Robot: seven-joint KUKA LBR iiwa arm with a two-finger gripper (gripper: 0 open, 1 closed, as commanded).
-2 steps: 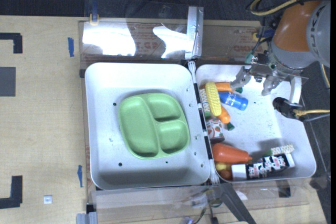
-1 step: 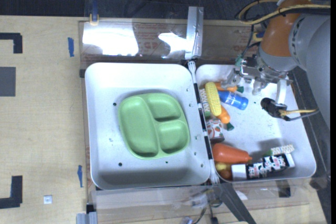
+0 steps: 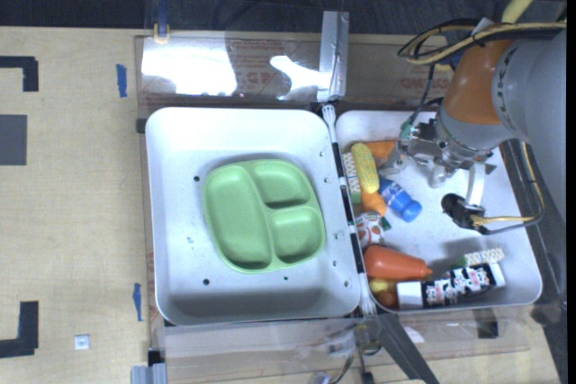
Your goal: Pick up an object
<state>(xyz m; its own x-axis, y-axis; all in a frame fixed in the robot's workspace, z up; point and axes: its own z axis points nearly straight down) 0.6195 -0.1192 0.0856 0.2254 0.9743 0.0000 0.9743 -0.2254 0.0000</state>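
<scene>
Overhead view of the pale wooden bench (image 3: pixel 72 220), on which we see two shallow white bins side by side. The grey arm (image 3: pixel 531 94), with its orange band, enters from the right and leans over the far part of the right bin (image 3: pixel 508 238). The left bin (image 3: pixel 171 139) holds a single green tray (image 3: pixel 264 213) with three compartments, lying flat near its middle. The gripper (image 3: pixel 430 159) hangs over the far half of the right bin, just right of the corn; we cannot tell from this angle how far open it is, and we see nothing held in it. All the small objects that could be picked lie in the right bin, crowded along its left wall and near edge. The pack (image 3: pixel 454 283), black and white with a white cap, lies on its side along the near wall. The carrot (image 3: pixel 396 263) lies just behind the pack, pointing right. The corn (image 3: pixel 364 171) lies lengthwise beside the left wall, at the far end of the row. The bottle (image 3: pixel 400 200), blue and white, lies tilted just right of the corn and nearer us. A red-and-white item (image 3: pixel 369 229) sits between the corn and the carrot, and an orange piece (image 3: pixel 382 148) shows between the corn and the gripper.
</scene>
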